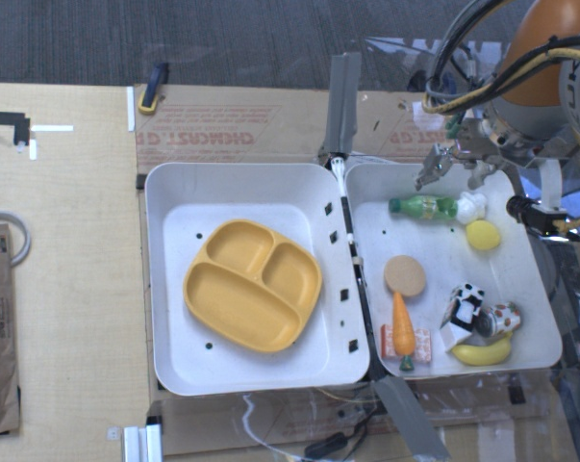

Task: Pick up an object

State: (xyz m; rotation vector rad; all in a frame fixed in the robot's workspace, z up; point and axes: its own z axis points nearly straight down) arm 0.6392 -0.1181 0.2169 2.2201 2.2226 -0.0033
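Note:
My gripper (454,173) hangs over the back edge of the right bin (544,301), its fingers spread open with nothing between them. Just below it a green bottle (422,207) lies on its side, with a small white object (472,205) at its right end. A yellow lemon (483,235) sits to the right of that. Nearer the middle of the bin is a round tan disc (404,275), with an orange carrot (402,327) below it. A banana (480,353) and a black-and-white toy (466,306) lie at the front right.
The left bin (164,258) holds a yellow divided plate (253,285). A red-and-white packet (420,345) lies beside the carrot. A grey divider (343,114) rises between the bins at the back. Cables loop above the wrist at the upper right.

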